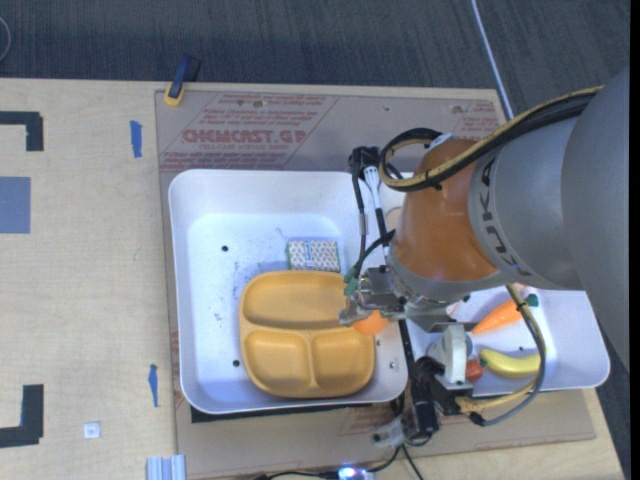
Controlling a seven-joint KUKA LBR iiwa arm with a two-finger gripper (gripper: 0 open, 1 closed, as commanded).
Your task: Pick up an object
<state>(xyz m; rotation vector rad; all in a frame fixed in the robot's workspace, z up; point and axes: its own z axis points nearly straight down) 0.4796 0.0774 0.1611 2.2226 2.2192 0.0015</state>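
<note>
A yellow divided plate (pixel 300 333) lies in the front half of the left bin (pixel 200 268). Behind it sits a small patterned block (pixel 313 255). My gripper (pixel 362 306) hangs under the orange wrist band (pixel 440 223), low over the plate's right edge at the wall between the bins. A small orange piece (pixel 371 322) shows right beneath it, touching the plate's rim; whether it is held is hidden by the wrist.
The right bin (pixel 585 353) holds a carrot (pixel 497 317), a banana (pixel 510 363) and a white and red object (pixel 460 356), partly covered by the arm. Cables (pixel 440 408) trail over the front edge. A cardboard sheet (pixel 250 128) lies behind the bins.
</note>
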